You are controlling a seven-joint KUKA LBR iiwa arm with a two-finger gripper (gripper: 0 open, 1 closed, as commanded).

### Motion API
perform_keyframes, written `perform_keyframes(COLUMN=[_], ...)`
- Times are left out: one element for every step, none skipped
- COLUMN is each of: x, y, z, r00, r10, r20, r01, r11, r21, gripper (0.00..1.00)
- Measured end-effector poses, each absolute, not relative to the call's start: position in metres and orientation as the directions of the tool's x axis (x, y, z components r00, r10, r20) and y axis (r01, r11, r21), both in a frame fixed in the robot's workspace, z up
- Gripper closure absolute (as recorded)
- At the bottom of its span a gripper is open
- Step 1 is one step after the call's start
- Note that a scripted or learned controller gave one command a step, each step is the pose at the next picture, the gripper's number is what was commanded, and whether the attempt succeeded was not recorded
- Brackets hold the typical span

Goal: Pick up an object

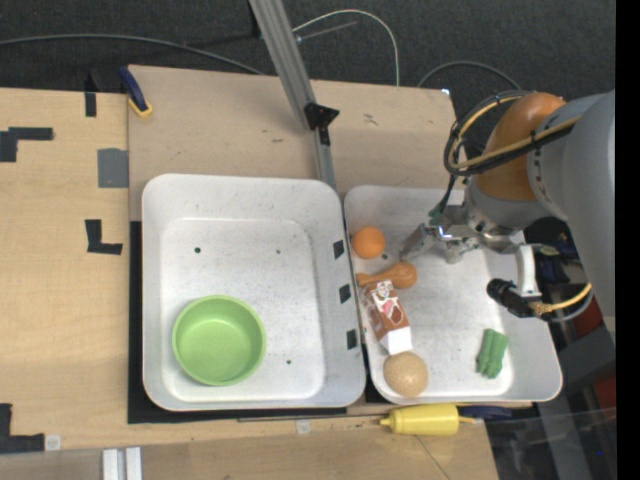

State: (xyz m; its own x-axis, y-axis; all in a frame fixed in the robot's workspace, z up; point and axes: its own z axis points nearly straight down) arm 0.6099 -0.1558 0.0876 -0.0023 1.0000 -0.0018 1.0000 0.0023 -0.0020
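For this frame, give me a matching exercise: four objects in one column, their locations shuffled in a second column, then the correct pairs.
Objects:
1. green bowl
2. orange ball
3. green block
4. yellow bottle

Locations:
A. on the bench, just outside the right bin's near edge
B. near-left corner of the left bin
C. right bin, by the divider on its far side
D. right bin, near its right edge on the near side

Pairs: 1-B, 2-C, 3-D, 4-A
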Motion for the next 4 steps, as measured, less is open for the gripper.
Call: perform_keyframes(x=[0.610,0.611,0.614,0.624], y=[-0.155,-0.158,-0.157,-0.157], z=[0.098,0.141,0.204,0.252], r00=[-0.003,-0.001,-0.002,-0.002], r10=[1.000,1.000,1.000,1.000], r20=[0.000,-0.001,-0.002,-0.001], r01=[1.000,1.000,1.000,1.000], r11=[0.003,0.001,0.002,0.002], r21=[-0.002,0.003,0.005,0.005], gripper=[1.00,1.00,1.00,1.00])
